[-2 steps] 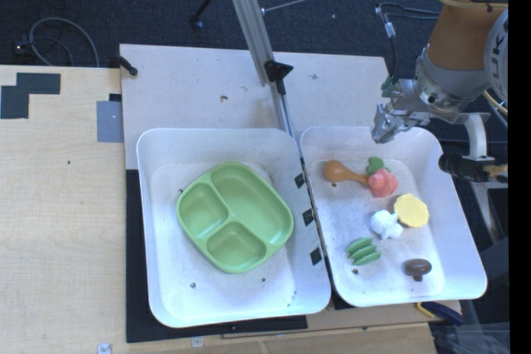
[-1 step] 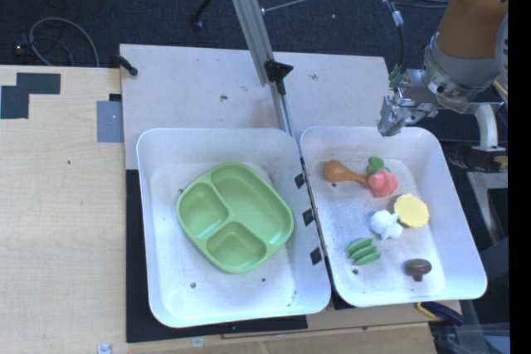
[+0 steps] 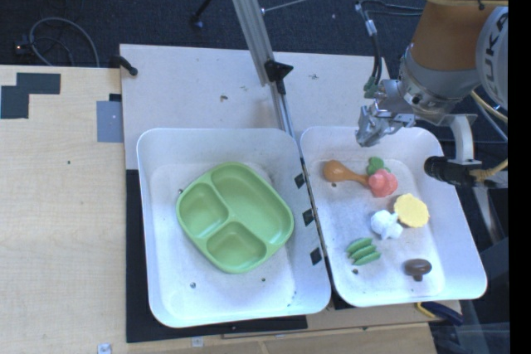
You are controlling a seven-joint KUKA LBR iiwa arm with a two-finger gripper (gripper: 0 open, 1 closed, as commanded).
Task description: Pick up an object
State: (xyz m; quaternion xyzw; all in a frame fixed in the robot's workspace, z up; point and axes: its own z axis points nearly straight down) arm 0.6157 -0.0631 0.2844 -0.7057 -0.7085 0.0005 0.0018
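From the overhead camera you see the gripper (image 3: 371, 131) hanging over the far rim of the right bin (image 3: 465, 278), nothing between its fingers; whether they stand wide or narrow you cannot tell from here. Just below it in that bin lie a red strawberry-like toy (image 3: 382, 182) with a green top, touching the end of a brown wooden spoon (image 3: 342, 172); nearer you sit a yellow piece (image 3: 411, 210), a small white object (image 3: 384, 224) just beside it, green pea pods (image 3: 362, 250) and a brown mushroom-shaped piece (image 3: 417, 267). The left bin (image 3: 158, 170) holds a green divided plate (image 3: 234, 216), tilted on the diagonal.
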